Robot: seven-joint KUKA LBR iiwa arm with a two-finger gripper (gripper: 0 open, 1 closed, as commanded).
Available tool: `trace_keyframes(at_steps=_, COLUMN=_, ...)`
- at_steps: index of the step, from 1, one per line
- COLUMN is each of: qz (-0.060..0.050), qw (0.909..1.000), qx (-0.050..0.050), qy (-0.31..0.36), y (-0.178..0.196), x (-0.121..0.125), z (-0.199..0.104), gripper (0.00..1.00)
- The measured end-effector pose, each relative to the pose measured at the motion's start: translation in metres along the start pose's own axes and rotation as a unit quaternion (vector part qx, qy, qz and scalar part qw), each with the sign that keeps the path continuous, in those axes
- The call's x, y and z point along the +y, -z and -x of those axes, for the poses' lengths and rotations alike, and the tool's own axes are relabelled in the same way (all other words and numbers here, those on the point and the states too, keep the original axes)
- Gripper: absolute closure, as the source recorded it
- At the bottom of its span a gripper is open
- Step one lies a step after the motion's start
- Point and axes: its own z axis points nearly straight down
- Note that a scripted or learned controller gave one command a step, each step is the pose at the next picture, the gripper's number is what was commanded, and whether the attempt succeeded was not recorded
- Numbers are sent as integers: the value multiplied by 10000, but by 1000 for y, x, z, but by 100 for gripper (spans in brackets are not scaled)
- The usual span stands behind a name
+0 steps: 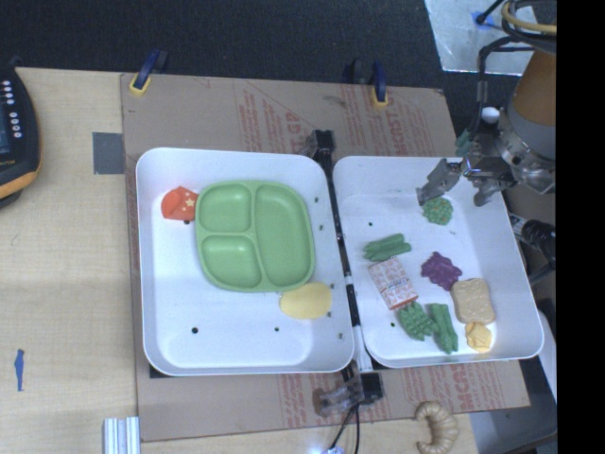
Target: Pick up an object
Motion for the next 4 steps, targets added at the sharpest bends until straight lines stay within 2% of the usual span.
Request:
trace_keyframes(at_steps=1, qz=-34, qw=10000, qx=2, qy=11, y=-63, x=1, z=-14, gripper=0)
trace_keyframes(at_steps=2, qz=-46, qw=10000, qx=7, qy=-1, y=-141, x=-19, z=-20, gripper=0)
trace_keyframes(at_steps=3, qz=2, qw=10000, qx=-7, qy=16, y=-183, x=10, z=-18, gripper=0)
trace_keyframes(at_steps=4, qz=18, qw=10000, qx=-15, qy=15, y=-170, x=10, z=-16, gripper=100)
